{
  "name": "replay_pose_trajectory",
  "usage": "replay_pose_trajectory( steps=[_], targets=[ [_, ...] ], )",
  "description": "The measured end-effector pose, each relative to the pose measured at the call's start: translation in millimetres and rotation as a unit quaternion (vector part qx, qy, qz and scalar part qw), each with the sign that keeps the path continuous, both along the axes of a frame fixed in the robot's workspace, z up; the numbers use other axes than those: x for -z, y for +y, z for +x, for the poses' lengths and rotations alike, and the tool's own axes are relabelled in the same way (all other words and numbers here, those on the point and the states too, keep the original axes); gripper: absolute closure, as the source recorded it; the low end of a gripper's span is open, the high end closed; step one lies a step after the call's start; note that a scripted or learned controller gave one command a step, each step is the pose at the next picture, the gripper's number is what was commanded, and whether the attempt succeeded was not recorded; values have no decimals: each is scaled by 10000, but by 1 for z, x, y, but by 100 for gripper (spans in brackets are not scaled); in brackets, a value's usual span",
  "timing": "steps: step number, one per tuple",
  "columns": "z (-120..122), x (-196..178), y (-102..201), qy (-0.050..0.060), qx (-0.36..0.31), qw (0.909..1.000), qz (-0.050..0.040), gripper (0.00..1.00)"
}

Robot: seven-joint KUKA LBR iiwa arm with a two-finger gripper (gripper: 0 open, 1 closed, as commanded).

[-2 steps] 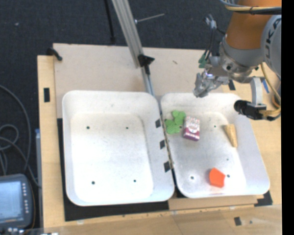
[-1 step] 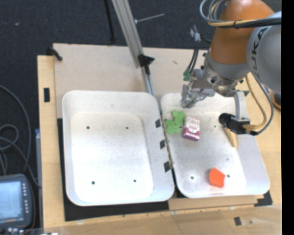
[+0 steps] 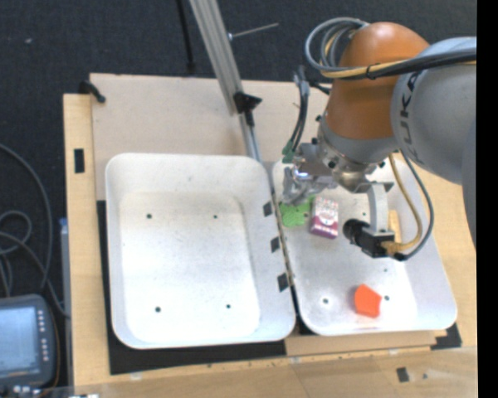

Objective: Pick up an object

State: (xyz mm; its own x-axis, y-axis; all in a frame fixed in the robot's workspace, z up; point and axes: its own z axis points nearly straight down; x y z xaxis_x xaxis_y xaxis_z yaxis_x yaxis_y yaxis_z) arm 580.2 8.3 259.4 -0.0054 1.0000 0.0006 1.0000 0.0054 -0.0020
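Wooden bench [image 3: 174, 106], two white bins. Right bin [image 3: 415, 305]: green block [image 3: 295, 215] by left wall, purple carton [image 3: 324, 218] beside it, orange block [image 3: 366, 301] near front. Gripper [image 3: 297, 191] just above green block; finger opening cannot be told.

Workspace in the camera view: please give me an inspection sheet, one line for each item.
Surface: wooden bench bearing left bin and right bin, side by side.
Job's things: green object and purple-white box near the right bin's far-left corner; orange block near its front edge.
Clutter: nothing seen.
Grippers: gripper low over the green object; grasp not discernible.
Cables: hoses looped at the wrist; black cable on the floor, left.
Surroundings: dark floor, metal pole, handheld screen at lower left.
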Motion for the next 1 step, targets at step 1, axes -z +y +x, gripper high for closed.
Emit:
replay_pose_trajectory(
  steps=[1],
  targets=[
    [-34, 12, 38, -2, 0, 10000, 1, 100]
  ],
)
